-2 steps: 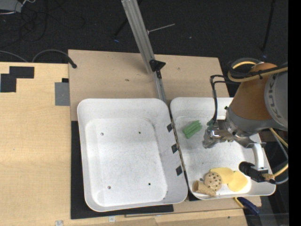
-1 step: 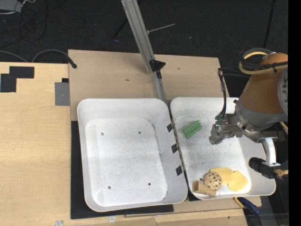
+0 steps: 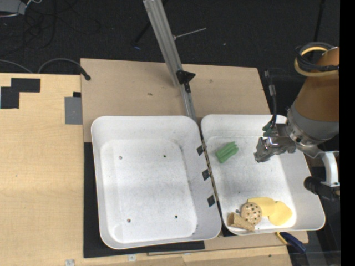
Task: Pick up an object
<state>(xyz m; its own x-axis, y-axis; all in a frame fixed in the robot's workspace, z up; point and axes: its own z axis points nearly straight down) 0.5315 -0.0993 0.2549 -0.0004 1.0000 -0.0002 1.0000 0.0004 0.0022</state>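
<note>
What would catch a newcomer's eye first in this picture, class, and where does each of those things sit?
The big grey and orange arm reaching in from the right stands out first, its gripper hanging over the right bin. Next comes the green block in that bin's upper left part, apart from the gripper. Last is the cluster at the bin's near edge: a yellow piece beside a brown dotted cookie.

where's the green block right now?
The green block lies in the right bin, near its upper left corner beside the divider, left of the gripper and well above the yellow pieces.
</note>
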